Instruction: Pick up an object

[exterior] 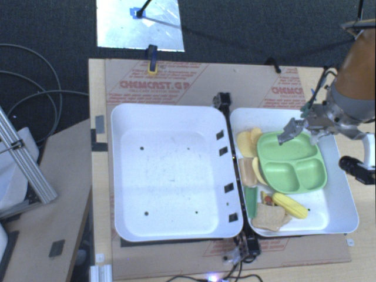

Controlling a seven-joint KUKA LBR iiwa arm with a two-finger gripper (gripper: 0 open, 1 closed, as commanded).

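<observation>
Green divided plate (292,169) lies in the right bin (346,216), tilted over the other items, its long axis running roughly left to right across the bin. The gripper (292,131) hovers at the plate's upper left rim, so the plate lies just below and to the right of the jaws. Jaws appear slightly apart with nothing between them, though the view is coarse here. Yellow corn-like piece (289,205) and bread slice (269,217) lie near the front wall. Left bin (170,116) adjoins.
</observation>
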